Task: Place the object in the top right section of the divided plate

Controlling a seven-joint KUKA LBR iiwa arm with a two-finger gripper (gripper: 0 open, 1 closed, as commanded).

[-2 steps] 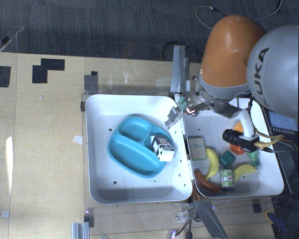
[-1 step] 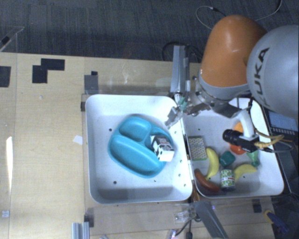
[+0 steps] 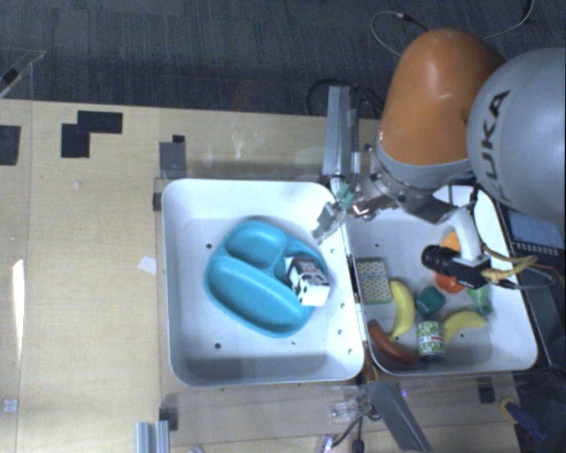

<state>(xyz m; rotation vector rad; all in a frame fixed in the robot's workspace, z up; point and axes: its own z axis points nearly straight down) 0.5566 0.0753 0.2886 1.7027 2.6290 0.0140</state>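
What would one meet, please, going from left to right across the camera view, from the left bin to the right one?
Blue divided plate → small black-and-white box lying on the plate's right part → green-topped sponge → yellow banana → small green can → orange object.

Robotics laboratory work cell. A pale wooden desk (image 3: 80, 292) carries two shallow white bins (image 3: 186, 354) set side by side, held by metal brackets (image 3: 172, 157) at their corners. Black marker shapes (image 3: 88, 131) lie on the far left of the desk. A large grey industrial arm (image 3: 522, 133) with an orange band (image 3: 438, 93) reaches in from the right, cables (image 3: 424, 26) trailing over dark carpet (image 3: 177, 44) beyond. The right bin holds toy fruit (image 3: 402, 305) as test objects.
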